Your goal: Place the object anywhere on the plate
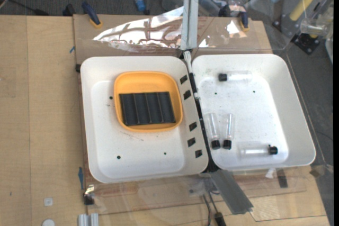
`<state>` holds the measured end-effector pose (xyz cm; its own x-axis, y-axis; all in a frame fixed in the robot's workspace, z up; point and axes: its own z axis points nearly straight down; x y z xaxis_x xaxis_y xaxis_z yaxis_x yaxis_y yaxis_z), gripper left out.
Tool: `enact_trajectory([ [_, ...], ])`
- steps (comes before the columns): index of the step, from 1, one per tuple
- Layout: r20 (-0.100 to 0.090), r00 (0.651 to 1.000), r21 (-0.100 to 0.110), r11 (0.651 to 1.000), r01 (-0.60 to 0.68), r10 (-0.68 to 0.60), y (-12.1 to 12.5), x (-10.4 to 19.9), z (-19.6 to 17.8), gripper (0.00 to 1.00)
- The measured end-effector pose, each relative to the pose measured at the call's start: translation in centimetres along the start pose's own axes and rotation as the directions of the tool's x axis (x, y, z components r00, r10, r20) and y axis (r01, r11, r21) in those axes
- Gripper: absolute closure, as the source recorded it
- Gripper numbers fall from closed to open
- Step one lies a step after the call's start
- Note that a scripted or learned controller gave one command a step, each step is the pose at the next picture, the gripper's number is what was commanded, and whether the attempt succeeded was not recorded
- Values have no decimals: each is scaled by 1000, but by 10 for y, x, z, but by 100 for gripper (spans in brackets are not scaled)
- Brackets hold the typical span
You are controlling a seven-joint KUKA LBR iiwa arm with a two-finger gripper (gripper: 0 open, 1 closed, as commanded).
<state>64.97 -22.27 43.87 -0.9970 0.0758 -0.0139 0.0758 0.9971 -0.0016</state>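
Claw: its opening and any hold cannot be told from this view.

Left bin (100, 166), left-centre of the frame: it holds one orange plate (148, 81), set in the bin's upper middle. A black ridged insert (146, 108) lies flat on the plate and covers most of its floor.

Right bin (275, 108), right-centre of the frame, touching the left bin along the middle seam: it holds four clear tubes with black caps.
- The upper tube (231, 77) lies crosswise near the top.
- The paired tubes (214, 129) lie side by side near the seam, caps toward the bottom of the frame.
- The lower tube (258, 151) lies crosswise near the bottom edge.

All four tubes rest on the bin floor, well apart from the plate.
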Motion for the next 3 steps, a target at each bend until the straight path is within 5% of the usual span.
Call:
enact_trajectory([
  [1, 0, 963, -1, 963, 270, -270, 2, -12, 1, 100],
  [2, 1, 814, -2, 814, 581, -581, 5, -18, 1, 100],
  [3, 2, 583, -3, 583, 813, -813, 3, -18, 1, 100],
])
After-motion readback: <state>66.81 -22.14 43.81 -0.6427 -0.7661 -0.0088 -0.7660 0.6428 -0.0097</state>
